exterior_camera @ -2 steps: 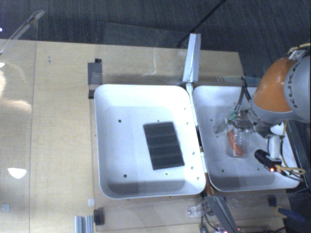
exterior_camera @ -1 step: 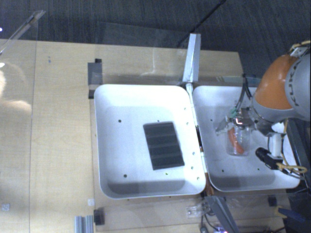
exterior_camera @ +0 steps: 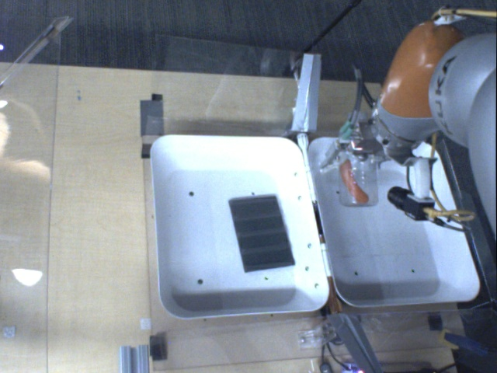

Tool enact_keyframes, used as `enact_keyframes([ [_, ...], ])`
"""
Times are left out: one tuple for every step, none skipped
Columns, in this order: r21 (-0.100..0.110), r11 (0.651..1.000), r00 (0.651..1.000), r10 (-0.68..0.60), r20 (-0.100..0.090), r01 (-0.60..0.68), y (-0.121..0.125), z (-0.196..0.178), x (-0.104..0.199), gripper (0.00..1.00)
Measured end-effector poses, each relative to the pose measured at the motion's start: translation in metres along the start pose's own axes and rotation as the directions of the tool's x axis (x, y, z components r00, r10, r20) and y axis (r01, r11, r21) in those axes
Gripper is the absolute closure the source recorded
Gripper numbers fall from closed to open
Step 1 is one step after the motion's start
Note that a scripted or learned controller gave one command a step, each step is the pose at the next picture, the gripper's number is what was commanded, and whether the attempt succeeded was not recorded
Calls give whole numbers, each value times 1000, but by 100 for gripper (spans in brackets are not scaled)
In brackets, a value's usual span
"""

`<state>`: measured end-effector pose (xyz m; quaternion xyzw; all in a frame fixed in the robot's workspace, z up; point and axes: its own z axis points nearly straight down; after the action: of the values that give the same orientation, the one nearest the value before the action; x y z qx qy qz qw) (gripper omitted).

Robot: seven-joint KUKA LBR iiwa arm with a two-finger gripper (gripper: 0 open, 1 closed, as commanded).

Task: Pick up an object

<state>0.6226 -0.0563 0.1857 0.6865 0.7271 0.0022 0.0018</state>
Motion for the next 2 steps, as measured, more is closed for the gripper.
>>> enact_keyframes([
  [1,1000,1000,0,0,0,0,0,0,0],
  [1,997,997,-77,0,77,-21,91,-28,0],
])
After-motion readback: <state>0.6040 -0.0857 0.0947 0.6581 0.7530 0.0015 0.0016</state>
